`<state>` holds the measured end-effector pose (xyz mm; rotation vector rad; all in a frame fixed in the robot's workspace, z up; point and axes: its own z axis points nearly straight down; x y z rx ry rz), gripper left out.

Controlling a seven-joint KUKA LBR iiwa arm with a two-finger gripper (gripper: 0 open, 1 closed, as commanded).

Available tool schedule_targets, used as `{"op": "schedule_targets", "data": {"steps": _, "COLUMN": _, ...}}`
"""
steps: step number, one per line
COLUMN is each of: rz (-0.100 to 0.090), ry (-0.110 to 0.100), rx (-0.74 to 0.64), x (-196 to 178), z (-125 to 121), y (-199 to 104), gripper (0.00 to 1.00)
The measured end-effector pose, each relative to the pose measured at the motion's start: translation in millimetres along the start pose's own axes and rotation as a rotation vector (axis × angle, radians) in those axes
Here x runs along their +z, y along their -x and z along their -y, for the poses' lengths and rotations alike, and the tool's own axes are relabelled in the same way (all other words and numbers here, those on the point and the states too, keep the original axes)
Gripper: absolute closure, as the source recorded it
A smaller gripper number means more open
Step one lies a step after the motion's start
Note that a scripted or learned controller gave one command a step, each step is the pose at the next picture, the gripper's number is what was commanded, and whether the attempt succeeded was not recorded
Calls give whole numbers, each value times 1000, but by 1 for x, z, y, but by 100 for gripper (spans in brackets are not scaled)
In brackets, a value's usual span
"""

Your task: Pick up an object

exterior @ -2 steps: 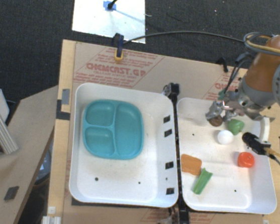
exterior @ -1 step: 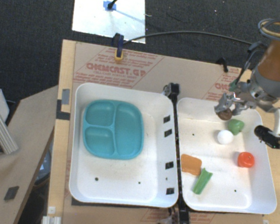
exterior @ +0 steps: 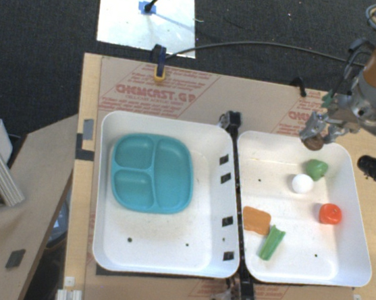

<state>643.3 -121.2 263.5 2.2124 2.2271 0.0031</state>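
My gripper (exterior: 316, 136) hangs over the back edge of the right bin (exterior: 350, 268), near its far middle. A small brown round object (exterior: 314, 142) shows between its fingertips, lifted off the bin floor, and the fingers are shut on it. In the right bin lie a green lump (exterior: 316, 168) just below the gripper, a white ball (exterior: 302, 184), a red-orange round piece (exterior: 330, 213), an orange block (exterior: 256, 219) and a green stick (exterior: 272, 243).
The left bin (exterior: 104, 251) bears a teal divided plate (exterior: 152, 173). A black-clipped divider (exterior: 234, 192) runs between the bins. A white sheet (exterior: 147, 12) lies on the dark floor behind the bench, and a cable (exterior: 268, 47) arcs across the back.
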Motion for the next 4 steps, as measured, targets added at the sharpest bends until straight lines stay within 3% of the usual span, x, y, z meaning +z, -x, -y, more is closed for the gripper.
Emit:
{"op": "schedule_targets", "data": {"steps": 2, "rz": -1, "ry": -3, "rx": -1, "x": 27, "z": 25, "y": -105, "gripper": 100}}
{"op": "schedule_targets", "data": {"steps": 4, "rz": -1, "ry": -4, "rx": -1, "x": 21, "z": 61, "y": -200, "gripper": 100}}
